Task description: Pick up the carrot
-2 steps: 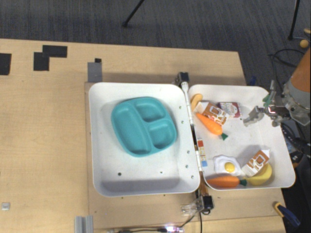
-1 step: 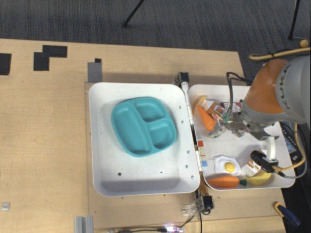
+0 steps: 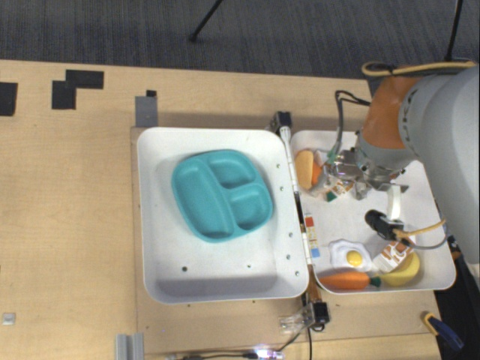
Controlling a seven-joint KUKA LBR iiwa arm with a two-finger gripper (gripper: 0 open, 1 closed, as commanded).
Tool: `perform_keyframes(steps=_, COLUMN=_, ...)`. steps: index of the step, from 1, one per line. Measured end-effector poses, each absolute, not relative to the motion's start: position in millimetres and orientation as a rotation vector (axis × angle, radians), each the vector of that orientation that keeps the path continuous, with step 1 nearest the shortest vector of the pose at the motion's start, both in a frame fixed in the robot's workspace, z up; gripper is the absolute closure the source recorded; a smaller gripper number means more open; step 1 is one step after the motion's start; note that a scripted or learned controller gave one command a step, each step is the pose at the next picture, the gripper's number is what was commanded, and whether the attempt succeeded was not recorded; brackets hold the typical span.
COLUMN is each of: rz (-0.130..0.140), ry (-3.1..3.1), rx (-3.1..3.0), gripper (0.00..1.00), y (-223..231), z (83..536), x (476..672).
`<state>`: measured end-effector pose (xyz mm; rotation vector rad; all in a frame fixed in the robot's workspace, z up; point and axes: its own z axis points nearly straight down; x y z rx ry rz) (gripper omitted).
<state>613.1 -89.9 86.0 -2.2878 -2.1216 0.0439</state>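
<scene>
Carrot (image 3: 345, 280) beside fried egg (image 3: 349, 256), banana (image 3: 403, 271)

An orange carrot (image 3: 346, 280), a yellow banana (image 3: 403, 271) and a white-and-yellow egg (image 3: 350, 256) lie in a white bin (image 3: 427, 201); the plate (image 3: 222, 194) is teal.

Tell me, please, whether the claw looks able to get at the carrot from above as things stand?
Probably yes: the carrot lies uncovered at the bin's near wall, though a fried egg and banana crowd it.
</scene>
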Motion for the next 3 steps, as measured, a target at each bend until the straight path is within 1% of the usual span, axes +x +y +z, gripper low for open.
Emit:
perform_keyframes(steps=1, rz=0.039, ry=-2.148, rx=-2.268, gripper=0.00, y=-93, z=83, x=659.2)
perform_keyframes(steps=2, rz=0.040, ry=-2.160, rx=-2.255, gripper=1.00, y=-91, z=96, x=660.6)
perform_keyframes(steps=3, rz=0.039, ry=-2.162, rx=-2.253, gripper=0.00, y=-90, z=96, x=660.9)
